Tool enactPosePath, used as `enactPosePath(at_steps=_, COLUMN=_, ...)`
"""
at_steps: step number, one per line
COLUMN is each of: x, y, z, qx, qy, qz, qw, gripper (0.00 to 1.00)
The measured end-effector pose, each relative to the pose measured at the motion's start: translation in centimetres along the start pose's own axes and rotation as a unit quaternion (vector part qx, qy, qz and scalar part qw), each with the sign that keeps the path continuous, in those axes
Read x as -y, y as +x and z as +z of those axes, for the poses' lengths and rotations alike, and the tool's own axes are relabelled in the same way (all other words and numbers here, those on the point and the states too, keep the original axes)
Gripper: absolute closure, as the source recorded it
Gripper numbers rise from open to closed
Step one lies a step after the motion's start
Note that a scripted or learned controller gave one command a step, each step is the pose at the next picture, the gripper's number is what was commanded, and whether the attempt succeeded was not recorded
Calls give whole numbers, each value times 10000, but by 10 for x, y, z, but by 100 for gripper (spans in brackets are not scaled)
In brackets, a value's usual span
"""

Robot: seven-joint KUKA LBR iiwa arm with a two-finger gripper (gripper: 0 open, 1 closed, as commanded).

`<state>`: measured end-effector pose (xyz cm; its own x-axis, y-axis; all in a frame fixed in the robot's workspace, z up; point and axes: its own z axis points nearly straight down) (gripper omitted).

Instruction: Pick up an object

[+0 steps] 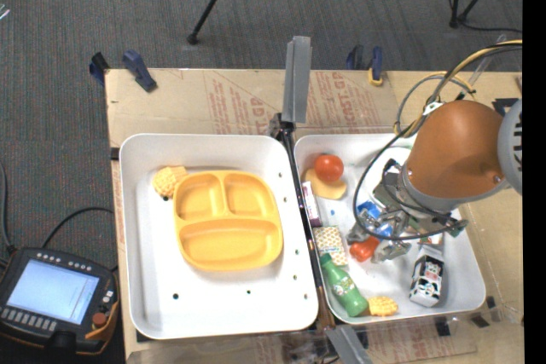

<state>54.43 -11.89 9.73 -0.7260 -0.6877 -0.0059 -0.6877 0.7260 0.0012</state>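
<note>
Grey carpet surrounds your cardboard-topped bench [213, 98], which carries two white bins side by side. Your gripper [381, 241] is down in the right bin [474, 286], low over a small red piece [364, 250], the likeliest thing to pick. Whether that piece sits between the jaws, or how wide they stand, you cannot tell from this slanted view; wrist and cables hide them.

To do this well, centre on the red piece before closing, come straight down, and lift slowly. The green bottle [344, 287] and the checked block [332, 241] lie just beside it, so a skewed approach could nudge them or pinch two things at once.

Count what you have. Right bin: one red piece, one green bottle, one checked block, one tomato [328, 166] on a pale wedge [328, 187], one cow-print carton [427, 280], one yellow waffle piece [383, 306]. Left bin [145, 286]: one divided yellow tray [228, 220] and one waffle piece [168, 179], making two waffle pieces overall.
</note>
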Motion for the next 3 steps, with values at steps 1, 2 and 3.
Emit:
enactPosePath(at_steps=1, x=-57, y=-42, z=-94, qx=17, qy=34, qz=-527, qw=9986, gripper=100)
enactPosePath(at_steps=2, x=-38, y=16, z=10, qx=-14, qy=-1, qz=-732, qw=9973, gripper=100)
enactPosePath(at_steps=3, x=-38, y=16, z=11, qx=-19, qy=-9, qz=-738, qw=9973, gripper=0)
